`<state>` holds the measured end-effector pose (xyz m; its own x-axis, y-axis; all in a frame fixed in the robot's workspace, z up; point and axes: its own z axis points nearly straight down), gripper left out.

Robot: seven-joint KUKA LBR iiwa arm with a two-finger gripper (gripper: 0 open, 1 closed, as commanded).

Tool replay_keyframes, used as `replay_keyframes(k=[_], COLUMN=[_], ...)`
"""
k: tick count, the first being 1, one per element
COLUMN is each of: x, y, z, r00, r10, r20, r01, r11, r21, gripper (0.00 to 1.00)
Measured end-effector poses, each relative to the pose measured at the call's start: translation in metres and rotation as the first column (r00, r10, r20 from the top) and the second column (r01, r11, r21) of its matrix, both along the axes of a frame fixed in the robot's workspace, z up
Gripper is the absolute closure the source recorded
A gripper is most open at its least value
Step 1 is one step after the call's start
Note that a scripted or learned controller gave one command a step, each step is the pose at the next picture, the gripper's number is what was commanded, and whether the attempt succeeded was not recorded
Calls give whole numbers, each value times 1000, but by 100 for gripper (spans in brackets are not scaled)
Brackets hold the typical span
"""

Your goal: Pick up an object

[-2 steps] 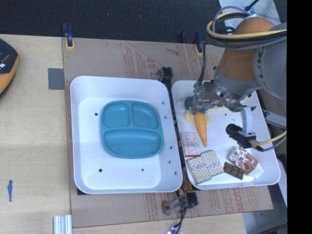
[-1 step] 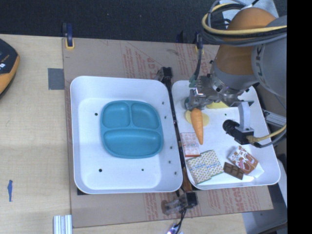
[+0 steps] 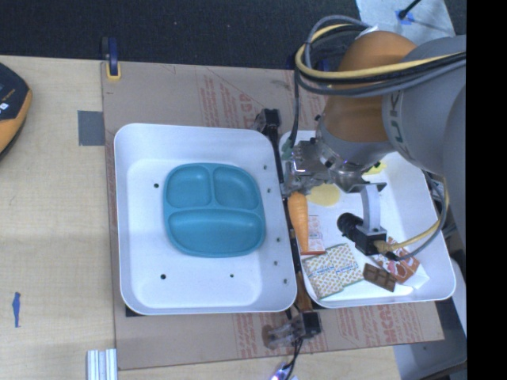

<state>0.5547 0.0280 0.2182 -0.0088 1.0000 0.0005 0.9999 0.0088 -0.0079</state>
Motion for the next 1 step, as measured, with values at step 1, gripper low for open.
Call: replay_keyframes(k=[1], x=[30], y=[19], z=[1], r00=[1000], r10=[-2], r20=[7], r01=[2], r11=[1000], r21=[0], gripper=[100])
